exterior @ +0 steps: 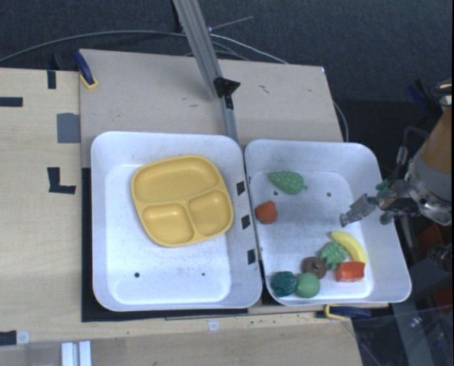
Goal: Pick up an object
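The end effector (359,209) hangs over the right bin's (379,166) right edge; whether it is wide or narrow, I cannot tell. Nothing is picked: the banana (350,245) lies just below it, ungrasped.

Right bin (364,158) — a green leafy piece (286,181) near the far wall; an orange-red ball (266,212) by the left wall. Clustered at the near right corner: banana (350,245), small green sprig (334,254), red block (350,271), brown ring (314,265), green ball (308,285), dark-green lump (283,283).
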### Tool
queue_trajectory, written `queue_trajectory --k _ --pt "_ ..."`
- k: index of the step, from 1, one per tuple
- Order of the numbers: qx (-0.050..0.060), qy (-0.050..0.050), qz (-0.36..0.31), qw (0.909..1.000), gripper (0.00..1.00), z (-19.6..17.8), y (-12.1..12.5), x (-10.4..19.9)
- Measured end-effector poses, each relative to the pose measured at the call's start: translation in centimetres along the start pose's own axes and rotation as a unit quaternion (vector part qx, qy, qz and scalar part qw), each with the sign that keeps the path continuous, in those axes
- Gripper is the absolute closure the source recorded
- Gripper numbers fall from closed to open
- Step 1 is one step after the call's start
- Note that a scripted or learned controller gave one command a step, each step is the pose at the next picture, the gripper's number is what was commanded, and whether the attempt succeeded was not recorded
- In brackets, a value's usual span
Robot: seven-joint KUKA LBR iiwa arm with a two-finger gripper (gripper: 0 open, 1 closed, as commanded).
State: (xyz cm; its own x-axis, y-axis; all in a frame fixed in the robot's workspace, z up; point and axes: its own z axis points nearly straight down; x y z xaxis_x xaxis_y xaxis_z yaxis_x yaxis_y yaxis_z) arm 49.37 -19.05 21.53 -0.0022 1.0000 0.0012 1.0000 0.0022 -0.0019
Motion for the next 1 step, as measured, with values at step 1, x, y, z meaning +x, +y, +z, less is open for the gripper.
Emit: queue_trajectory --k 1 --pt "0.0 0.0 0.0 1.0 0.0 0.0 0.0 -0.02"
